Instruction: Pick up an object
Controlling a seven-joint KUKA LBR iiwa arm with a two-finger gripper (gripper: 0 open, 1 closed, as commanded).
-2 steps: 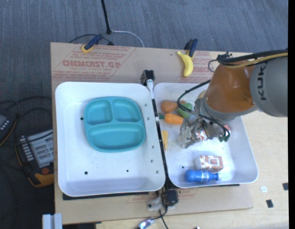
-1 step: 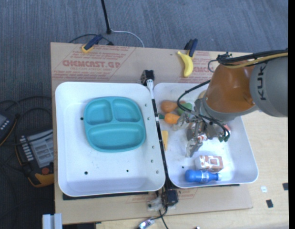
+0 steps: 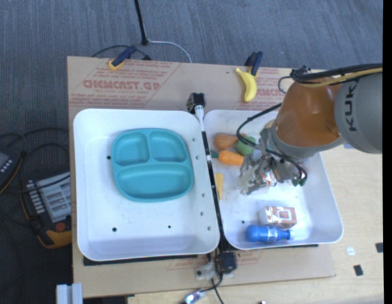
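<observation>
I hang my gripper (image 3: 254, 181) low in the right bin (image 3: 328, 201) — reaching step (grip state unreadable); next, settle onto the orange piece (image 3: 231, 158) just up-left

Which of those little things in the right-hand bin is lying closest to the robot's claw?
The orange carrot-like piece, just left of the gripper. The blue bottle and small box lie farther, toward the front edge.

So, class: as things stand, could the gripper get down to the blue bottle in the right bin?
Probably yes. The blue bottle lies uncovered near the front wall, with only the small box close beside it; the gripper hangs just behind.
</observation>
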